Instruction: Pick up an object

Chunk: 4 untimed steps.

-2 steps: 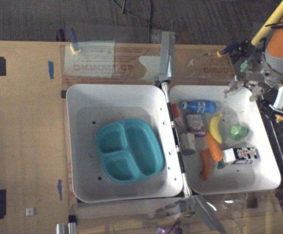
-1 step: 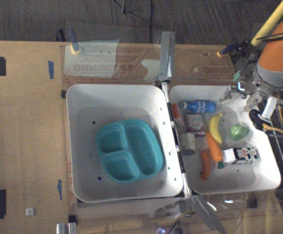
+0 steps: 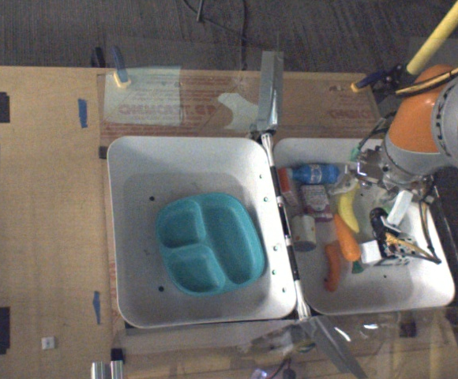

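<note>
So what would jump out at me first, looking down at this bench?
The teal divided plate lying in the left bin catches the eye first. Then comes the grey arm with its orange band at the right, above the right bin, where a yellow banana and an orange carrot lie among smaller clutter.

Left bin — teal divided plate; right bin — banana, carrot, bottle
</note>
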Each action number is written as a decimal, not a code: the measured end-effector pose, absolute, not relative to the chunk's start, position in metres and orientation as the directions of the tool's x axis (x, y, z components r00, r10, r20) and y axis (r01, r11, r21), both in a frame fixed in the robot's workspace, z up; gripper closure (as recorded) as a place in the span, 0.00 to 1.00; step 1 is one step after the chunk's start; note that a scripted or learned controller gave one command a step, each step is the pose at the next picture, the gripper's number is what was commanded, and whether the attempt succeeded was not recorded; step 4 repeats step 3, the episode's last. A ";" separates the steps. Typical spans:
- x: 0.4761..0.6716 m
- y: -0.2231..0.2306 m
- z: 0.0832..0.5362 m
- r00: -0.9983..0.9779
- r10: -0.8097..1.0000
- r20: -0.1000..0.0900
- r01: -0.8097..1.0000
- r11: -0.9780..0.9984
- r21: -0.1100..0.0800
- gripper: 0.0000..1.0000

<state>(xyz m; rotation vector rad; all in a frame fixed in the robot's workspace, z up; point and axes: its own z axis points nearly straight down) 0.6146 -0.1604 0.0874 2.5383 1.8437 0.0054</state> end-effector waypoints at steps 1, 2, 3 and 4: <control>0.616 -0.163 0.099 0.312 0.950 -0.002 0.950 -0.312 0.010 1.00; 0.639 -0.112 0.183 0.251 0.968 0.001 0.968 -0.251 0.002 1.00; 0.632 -0.176 0.229 -0.049 0.999 -0.003 0.999 0.049 0.005 1.00; 0.632 -0.176 0.229 -0.049 0.999 -0.003 0.999 0.049 0.005 1.00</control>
